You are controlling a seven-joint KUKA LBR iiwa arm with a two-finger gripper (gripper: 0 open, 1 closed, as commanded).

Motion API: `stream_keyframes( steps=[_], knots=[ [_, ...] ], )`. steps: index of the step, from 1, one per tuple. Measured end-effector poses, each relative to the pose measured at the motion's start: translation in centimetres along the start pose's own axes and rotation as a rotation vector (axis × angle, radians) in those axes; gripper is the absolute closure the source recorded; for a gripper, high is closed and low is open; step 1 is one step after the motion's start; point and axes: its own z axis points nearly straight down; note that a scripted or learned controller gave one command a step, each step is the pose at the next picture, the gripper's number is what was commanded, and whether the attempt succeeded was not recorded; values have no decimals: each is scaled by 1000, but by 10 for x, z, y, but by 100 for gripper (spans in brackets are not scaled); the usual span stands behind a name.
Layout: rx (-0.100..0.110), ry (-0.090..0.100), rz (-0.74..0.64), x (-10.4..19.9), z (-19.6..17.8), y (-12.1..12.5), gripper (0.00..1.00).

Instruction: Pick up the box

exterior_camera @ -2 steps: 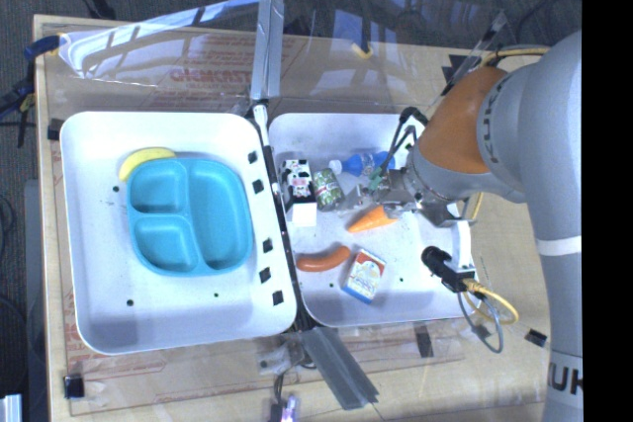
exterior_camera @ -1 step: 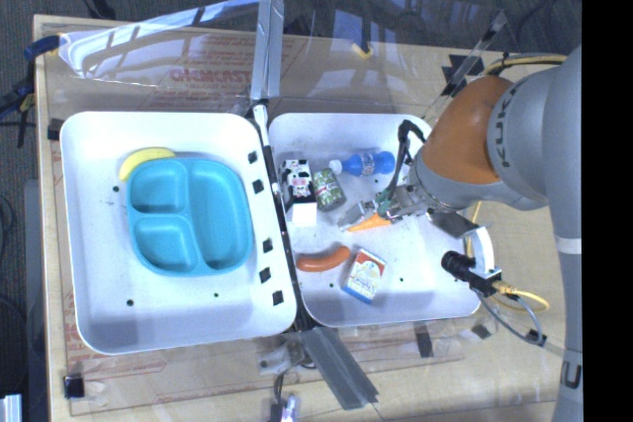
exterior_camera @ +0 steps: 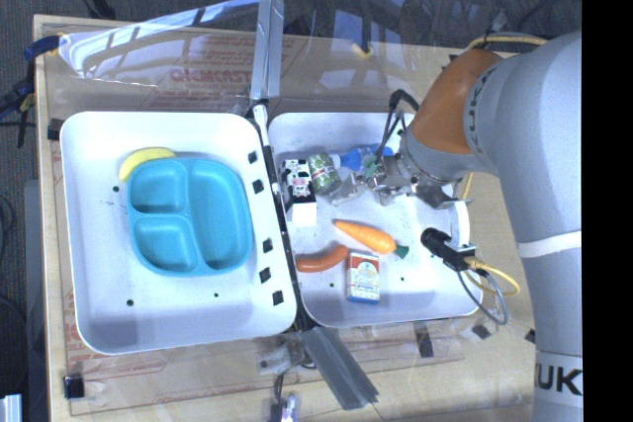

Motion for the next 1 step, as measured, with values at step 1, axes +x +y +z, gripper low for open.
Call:
stream_keyframes(
  steps=[1],
  knots=[
    [1, 1, -135, 1, 1, -73, 0]
  ],
)
